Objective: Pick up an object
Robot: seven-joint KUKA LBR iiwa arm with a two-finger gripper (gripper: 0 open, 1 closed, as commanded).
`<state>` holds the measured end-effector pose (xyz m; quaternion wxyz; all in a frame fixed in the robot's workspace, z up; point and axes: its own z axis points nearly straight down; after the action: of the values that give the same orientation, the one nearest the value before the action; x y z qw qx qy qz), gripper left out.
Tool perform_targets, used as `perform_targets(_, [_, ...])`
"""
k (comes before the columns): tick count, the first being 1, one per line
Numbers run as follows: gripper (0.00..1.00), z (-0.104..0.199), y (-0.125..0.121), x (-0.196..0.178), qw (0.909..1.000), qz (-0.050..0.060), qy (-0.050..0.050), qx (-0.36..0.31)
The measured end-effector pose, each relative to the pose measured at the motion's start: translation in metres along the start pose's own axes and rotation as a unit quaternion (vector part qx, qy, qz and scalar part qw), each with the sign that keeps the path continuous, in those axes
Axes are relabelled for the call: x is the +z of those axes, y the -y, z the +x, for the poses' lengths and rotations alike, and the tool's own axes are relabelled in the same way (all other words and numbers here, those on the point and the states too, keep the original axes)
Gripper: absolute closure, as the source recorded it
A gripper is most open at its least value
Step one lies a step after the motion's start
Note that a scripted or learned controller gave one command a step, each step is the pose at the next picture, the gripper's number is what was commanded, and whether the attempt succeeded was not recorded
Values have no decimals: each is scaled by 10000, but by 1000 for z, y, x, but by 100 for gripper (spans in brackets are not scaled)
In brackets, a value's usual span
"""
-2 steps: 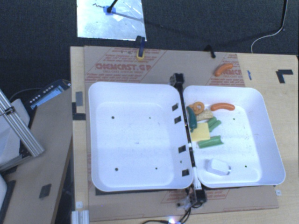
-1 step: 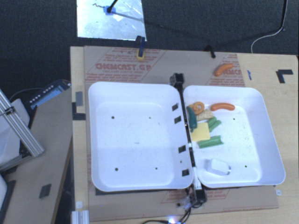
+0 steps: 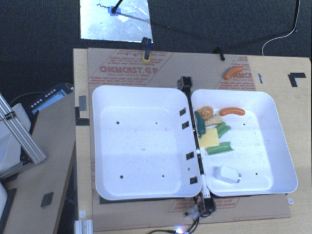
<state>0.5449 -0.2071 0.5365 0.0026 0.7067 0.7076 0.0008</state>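
Note:
The right bin holds a small cluster near its left wall. An orange sausage lies towards the back, with a small orange ring to its left. A dark green piece lies along the left wall. A yellow flat slice sits beside green pieces. A white object rests near the front of that bin. Another orange sausage lies outside the bins on the board behind.
The left bin stands beside the right one, joined along black clips. A cardboard sheet underlies both. A shiny metal plate lies at the back, a yellow-blue clamp at the board's rear edge. Grey equipment stands at left.

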Motion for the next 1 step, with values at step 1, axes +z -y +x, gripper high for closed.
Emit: perform_targets(1, [100, 0, 60, 0, 10000, 2, -3, 6])
